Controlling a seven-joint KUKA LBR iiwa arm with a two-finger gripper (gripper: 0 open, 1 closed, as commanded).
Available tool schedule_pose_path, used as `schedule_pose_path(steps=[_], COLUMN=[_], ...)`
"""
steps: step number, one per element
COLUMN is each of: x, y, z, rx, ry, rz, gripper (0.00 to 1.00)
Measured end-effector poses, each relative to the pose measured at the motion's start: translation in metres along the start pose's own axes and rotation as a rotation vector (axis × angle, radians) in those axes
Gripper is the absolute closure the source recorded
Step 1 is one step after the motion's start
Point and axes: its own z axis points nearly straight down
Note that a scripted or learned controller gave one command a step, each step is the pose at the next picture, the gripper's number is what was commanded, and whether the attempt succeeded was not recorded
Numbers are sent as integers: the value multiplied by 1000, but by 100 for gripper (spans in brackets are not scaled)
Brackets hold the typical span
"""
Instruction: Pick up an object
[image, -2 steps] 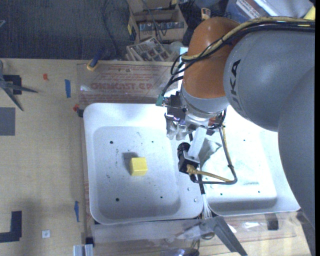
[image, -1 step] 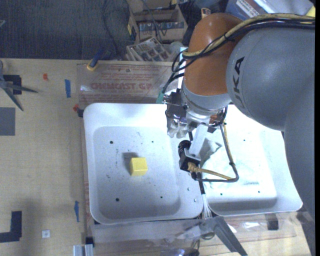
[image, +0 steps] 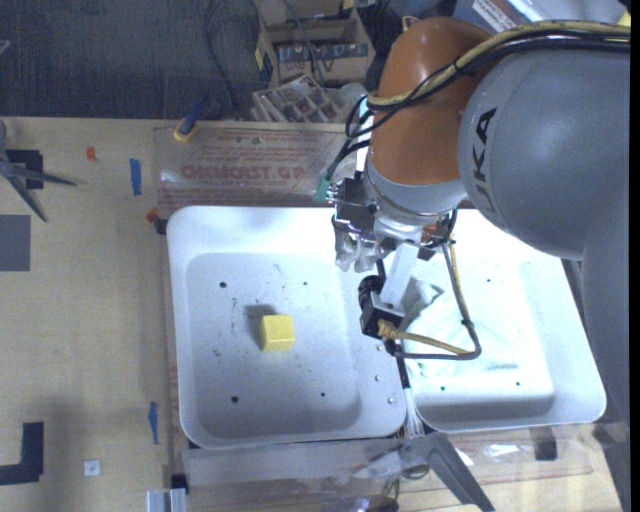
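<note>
A small yellow cube (image: 277, 332) lies in the middle of the left white bin (image: 200, 400). My gripper (image: 350, 252) hangs over the right rear part of that bin, close to the wall shared with the right bin. It is up and to the right of the cube, well apart from it. Nothing shows in the gripper. The grey arm with its orange band covers the space behind the gripper.
The right white bin (image: 520, 385) lies beside the left one, its rear half hidden under the arm. A wooden board (image: 240, 170) with red lettering sits behind the left bin. Small tools and blue bits lie on the bench at the left.
</note>
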Motion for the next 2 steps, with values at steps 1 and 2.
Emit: schedule_pose_path(steps=[1, 2], x=[1, 1], y=[0, 1], z=[-10, -20], rx=[-1, -3], ry=[-1, -1], rz=[-2, -3], gripper=[100, 100])
